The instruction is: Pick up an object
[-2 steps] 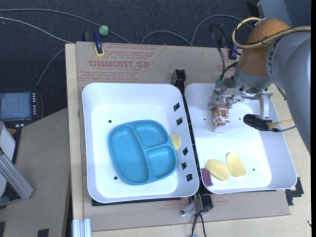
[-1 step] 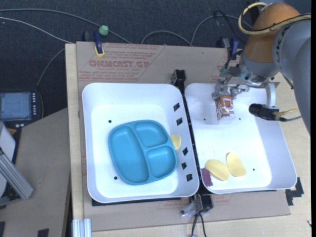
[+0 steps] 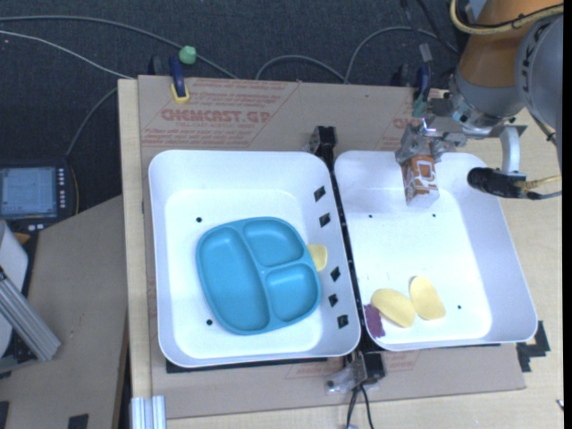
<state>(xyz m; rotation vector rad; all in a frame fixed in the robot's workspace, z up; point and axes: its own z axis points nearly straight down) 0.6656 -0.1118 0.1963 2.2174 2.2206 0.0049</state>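
Arm (image 3: 505,34): grey, orange band above wrist, reaching in from the right over the far end of the right bin (image 3: 500,266). Gripper (image 3: 424,150): poised above the bin's far left corner, pinching a small carton (image 3: 421,179) at its top; carton brown and orange with a white face, hanging upright below the fingers, apparently lifted clear of the bin floor, though the slanted view leaves contact uncertain. Grip at the top edge probably chosen for open access from above. Judged stage: pick made, lift under way or just complete; hold looks shallow, so slip or swing possible. Right bin, near end: two pale yellow ovals (image 3: 409,304) lying flat, touching or nearly so, with a small purple piece (image 3: 373,320) just beside them against the left wall; all well apart from the carton. Left bin (image 3: 170,239): blue divided tray (image 3: 258,273) lying flat near the middle, three compartments up; small yellow piece (image 3: 317,256) touching its right rim. Black clips (image 3: 329,248) along the seam between bins, seemingly holding the two together. Bench: brown board (image 3: 223,110) under both bins, printed red lettering at the far edge, blue-and-yellow clamp (image 3: 180,86) at the far left corner, probably pinning the board down. Cables trailing across dark floor beyond.
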